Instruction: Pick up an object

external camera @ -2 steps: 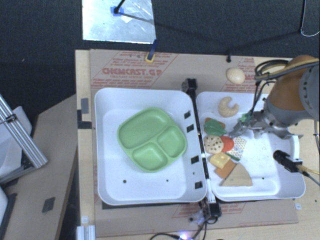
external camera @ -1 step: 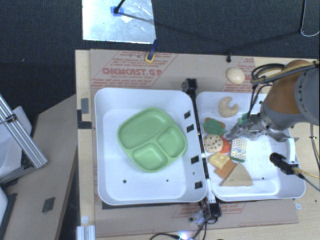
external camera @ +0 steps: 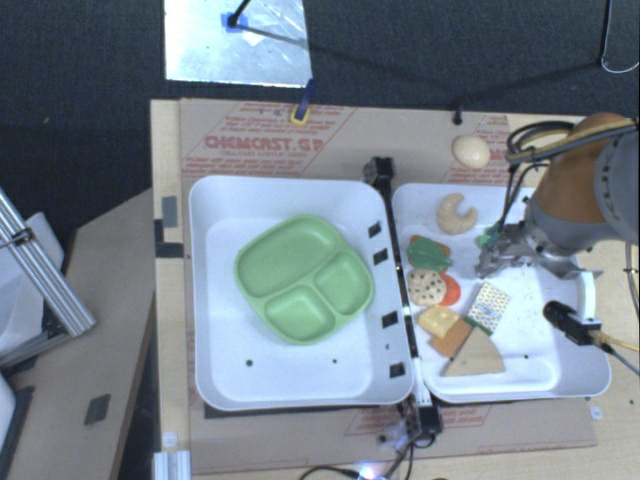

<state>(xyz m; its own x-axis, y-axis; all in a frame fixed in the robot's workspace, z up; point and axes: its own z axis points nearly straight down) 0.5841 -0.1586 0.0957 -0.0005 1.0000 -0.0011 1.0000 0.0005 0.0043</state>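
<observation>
Gripper hangs low in the right bin, aperture impossible to tell, poised among the toys for a grab; nearest lie the croissant and checkered packet.

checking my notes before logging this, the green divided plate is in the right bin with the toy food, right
Not quite. The camera view shows the green divided plate alone in the left bin. The toy food, such as the cookie and the croissant, is in the right bin.
</observation>
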